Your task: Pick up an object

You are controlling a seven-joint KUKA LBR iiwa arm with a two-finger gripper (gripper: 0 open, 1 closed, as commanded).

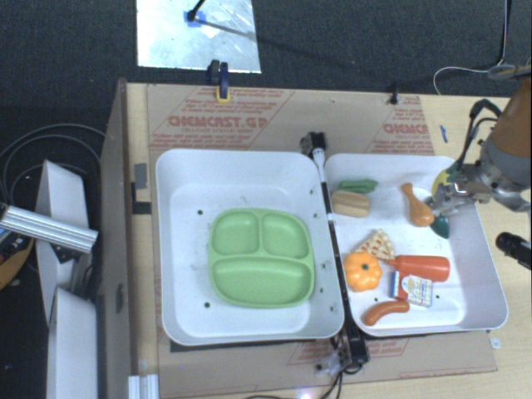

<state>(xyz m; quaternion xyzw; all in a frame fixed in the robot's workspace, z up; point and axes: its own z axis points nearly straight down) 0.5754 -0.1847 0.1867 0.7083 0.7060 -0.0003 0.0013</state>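
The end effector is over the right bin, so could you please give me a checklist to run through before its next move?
1. End effector over the right bin: ok.
2. An object within reach: ok, the chicken drumstick lies right beside it.
3. Object held: cannot tell.
4. Neighbours apart from the drumstick: ok, the bread roll lies well apart.
5. Green plate out of the way in the left bin: ok.
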